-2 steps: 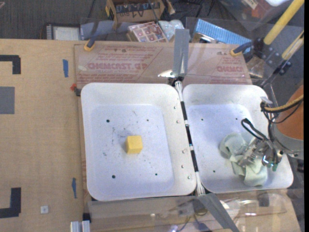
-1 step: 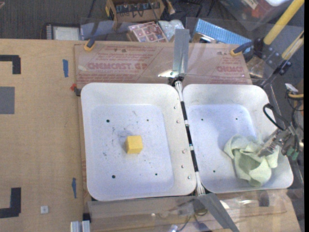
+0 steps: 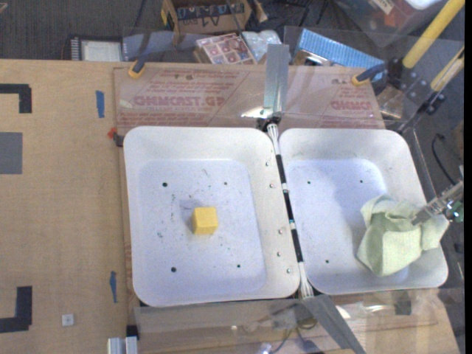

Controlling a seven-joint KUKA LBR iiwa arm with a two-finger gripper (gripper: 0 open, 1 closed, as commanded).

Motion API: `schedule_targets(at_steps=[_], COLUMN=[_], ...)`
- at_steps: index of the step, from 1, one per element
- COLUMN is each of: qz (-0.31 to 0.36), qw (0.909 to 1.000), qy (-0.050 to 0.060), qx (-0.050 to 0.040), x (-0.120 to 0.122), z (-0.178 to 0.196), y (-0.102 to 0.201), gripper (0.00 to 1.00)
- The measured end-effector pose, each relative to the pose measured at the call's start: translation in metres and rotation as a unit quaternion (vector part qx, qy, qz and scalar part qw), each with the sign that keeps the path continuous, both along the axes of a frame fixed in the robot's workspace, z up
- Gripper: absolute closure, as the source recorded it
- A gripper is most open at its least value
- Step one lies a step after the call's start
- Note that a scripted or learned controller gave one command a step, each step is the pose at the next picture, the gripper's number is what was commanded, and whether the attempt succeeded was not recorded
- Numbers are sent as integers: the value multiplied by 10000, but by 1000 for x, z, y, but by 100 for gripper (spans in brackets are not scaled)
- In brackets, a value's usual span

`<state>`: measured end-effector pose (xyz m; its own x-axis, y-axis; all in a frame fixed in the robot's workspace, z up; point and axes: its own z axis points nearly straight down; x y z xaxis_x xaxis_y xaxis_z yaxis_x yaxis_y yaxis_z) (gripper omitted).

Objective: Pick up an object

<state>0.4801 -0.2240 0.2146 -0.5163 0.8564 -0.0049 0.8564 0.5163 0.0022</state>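
Rightward, claw (image 3: 430,214) on crumpled pale-green cloth (image 3: 394,238), grip unclear; yellow cube (image 3: 206,220) apart.

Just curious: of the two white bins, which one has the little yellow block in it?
The left bin. The yellow block sits near its middle, while the right bin holds a crumpled pale green cloth instead.
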Motion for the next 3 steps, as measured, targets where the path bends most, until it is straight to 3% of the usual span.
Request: schedule_targets(at_steps=[1, 2, 3], qz=[-1107, -2560, -3129], qw=[9938, 9667, 9498], qy=[-1, 0, 23], qx=[4, 10, 21], x=[0, 0, -1], z=[26, 113, 44], y=[0, 0, 1], gripper=[100, 100, 100])
